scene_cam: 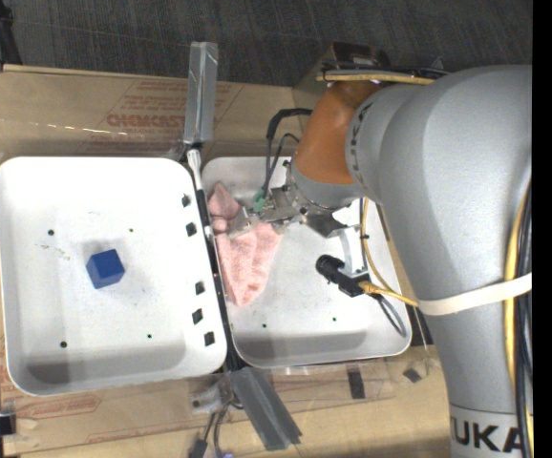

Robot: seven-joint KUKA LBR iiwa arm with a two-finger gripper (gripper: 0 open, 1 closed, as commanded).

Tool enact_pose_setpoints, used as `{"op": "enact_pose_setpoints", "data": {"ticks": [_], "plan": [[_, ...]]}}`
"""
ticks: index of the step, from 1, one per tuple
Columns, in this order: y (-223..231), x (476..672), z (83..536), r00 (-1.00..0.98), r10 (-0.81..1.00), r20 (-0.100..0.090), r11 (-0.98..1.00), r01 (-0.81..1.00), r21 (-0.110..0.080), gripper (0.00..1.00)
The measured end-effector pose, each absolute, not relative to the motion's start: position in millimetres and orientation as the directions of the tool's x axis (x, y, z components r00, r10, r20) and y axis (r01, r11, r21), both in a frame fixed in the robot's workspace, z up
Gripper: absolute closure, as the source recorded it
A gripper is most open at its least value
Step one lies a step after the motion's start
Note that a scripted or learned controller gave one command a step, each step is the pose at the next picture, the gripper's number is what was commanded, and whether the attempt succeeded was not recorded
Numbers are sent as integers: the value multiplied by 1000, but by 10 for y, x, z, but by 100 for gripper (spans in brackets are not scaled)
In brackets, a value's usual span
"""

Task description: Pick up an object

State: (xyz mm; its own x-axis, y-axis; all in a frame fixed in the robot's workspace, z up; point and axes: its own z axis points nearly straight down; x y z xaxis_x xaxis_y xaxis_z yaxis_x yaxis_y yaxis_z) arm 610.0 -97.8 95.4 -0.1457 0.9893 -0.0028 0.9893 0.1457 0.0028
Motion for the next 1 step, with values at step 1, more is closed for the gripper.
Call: {"op": "enact_pose_setpoints", "data": {"ticks": [1], "plan": [[-787, 6415, 1930, -231, 973, 0, 231, 973, 0, 0]]}}
